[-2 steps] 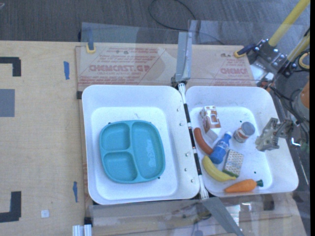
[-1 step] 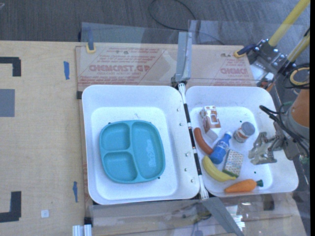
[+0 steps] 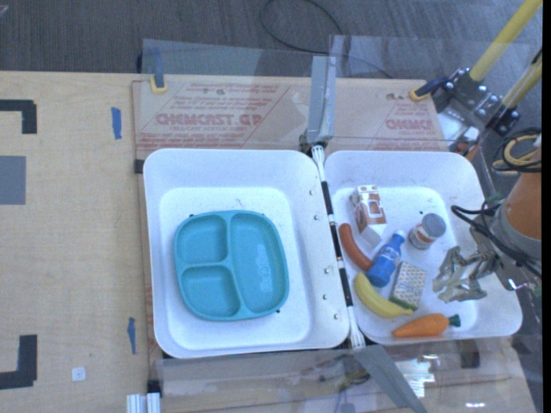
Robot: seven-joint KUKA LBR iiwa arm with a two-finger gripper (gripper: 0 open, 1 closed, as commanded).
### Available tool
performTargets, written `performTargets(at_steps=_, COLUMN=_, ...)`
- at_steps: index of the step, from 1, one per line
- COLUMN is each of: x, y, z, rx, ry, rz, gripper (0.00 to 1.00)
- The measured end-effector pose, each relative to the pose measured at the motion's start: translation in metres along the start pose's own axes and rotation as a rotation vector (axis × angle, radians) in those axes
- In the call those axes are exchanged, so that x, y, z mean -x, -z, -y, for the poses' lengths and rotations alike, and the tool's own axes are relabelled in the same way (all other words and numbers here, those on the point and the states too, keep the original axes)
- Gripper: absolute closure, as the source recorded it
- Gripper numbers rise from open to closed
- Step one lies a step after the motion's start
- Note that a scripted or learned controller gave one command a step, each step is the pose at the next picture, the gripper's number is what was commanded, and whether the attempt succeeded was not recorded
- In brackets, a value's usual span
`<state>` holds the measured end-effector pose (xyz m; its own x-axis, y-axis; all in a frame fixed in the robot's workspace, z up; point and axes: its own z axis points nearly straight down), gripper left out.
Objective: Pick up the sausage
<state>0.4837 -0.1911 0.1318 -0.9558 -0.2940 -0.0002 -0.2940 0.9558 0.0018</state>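
A pale wooden bench carried two shallow white bins, the left bin (image 3: 164, 231) holding a teal divided plate (image 3: 231, 265). In the right bin (image 3: 491, 196) the sausage (image 3: 352, 245) lay near the left wall, just beside the blue bottle (image 3: 386, 259) and above the banana (image 3: 379, 298). The gripper (image 3: 463, 275) hovered at the bin's right side, its fingers apparently spread and empty. The approach seemed barely begun; next it would need to travel left across the clutter.
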Motion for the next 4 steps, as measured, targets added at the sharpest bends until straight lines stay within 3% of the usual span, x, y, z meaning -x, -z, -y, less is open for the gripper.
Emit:
performTargets(at_steps=1, x=0.002, y=0.010, z=0.000, rx=-0.001, ry=-0.004, rz=0.006, gripper=1.00)
performTargets(at_steps=2, x=0.041, y=0.035, z=0.017, rx=-0.004, ry=0.121, rz=0.007, gripper=1.00)
performTargets(at_steps=3, x=0.012, y=0.039, z=0.038, rx=-0.002, ry=0.354, rz=0.004, gripper=1.00)
performTargets(at_steps=4, x=0.013, y=0.049, z=0.039, rx=-0.005, ry=0.346, rz=0.011, gripper=1.00)
